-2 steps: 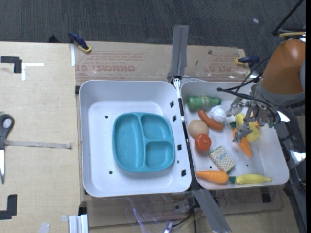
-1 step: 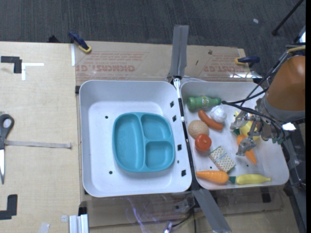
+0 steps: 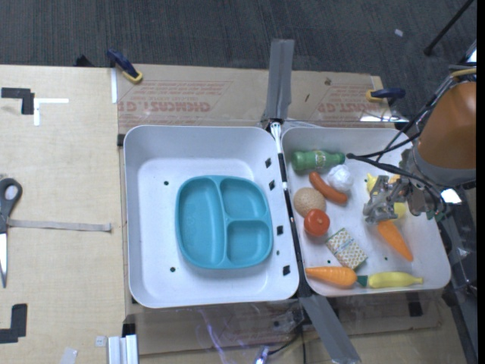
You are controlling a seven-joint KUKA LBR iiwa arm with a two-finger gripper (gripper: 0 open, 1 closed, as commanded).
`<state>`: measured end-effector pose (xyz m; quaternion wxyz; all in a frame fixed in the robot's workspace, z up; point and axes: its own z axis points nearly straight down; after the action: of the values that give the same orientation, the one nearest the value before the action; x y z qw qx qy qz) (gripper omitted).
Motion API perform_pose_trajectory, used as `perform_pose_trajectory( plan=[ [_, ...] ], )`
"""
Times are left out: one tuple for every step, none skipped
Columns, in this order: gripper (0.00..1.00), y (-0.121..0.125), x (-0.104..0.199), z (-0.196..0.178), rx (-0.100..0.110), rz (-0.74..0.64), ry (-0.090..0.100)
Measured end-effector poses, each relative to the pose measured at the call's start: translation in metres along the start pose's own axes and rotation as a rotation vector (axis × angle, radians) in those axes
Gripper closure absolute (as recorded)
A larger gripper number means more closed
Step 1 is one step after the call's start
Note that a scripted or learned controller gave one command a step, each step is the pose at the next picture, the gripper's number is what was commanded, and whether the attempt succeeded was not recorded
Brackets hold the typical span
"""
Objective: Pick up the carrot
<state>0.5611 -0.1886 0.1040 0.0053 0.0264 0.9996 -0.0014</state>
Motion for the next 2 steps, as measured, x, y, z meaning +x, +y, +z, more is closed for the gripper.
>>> perform_pose_trajectory(
  plan=[
    [0.0,0.0,0.0,0.0,0.0,0.0,0.0],
    [0.0,-0.033,0.059,0.01,-0.002,-0.004,0.006]
  ],
)
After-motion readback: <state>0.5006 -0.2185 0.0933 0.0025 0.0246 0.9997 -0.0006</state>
